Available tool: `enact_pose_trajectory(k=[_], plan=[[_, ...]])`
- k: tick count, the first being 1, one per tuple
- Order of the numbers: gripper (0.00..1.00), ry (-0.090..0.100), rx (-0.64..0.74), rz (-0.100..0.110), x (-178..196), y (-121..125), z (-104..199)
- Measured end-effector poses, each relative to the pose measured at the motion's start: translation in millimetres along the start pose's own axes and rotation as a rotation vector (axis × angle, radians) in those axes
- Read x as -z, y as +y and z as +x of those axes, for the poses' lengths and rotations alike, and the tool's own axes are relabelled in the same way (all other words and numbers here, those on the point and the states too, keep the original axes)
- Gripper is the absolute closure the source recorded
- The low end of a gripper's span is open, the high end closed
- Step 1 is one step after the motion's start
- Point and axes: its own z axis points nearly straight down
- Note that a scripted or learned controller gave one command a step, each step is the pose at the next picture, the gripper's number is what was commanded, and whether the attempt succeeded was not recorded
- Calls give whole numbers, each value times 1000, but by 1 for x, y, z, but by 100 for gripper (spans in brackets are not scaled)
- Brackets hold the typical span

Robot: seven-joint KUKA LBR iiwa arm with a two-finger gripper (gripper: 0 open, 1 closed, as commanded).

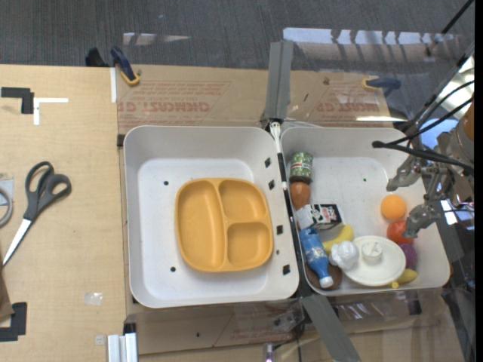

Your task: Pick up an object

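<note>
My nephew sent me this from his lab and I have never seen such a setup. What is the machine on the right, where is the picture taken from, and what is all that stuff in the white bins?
One camera, fixed above the bench, looks down at a slant. The machine is a robot arm reaching in from the right; its gripper is a two-finger claw hanging over the right bin. I see nothing between its fingers, so it holds nothing yet.

The left bin holds a yellow divided tray. The right bin holds a jumble: a green-capped bottle, a blue bottle, a white round dish, an orange ball and smaller items. Scissors lie on the bench at the left.
</note>
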Motion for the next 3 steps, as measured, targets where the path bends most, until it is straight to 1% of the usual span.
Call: enact_pose_trajectory(k=[1, 2, 3], plan=[[0, -1, -55, 0, -109, -56, -17], [0, -3, -115, 1, -164, -59, -36], [100, -8, -111, 3, -154, -58, -38]])
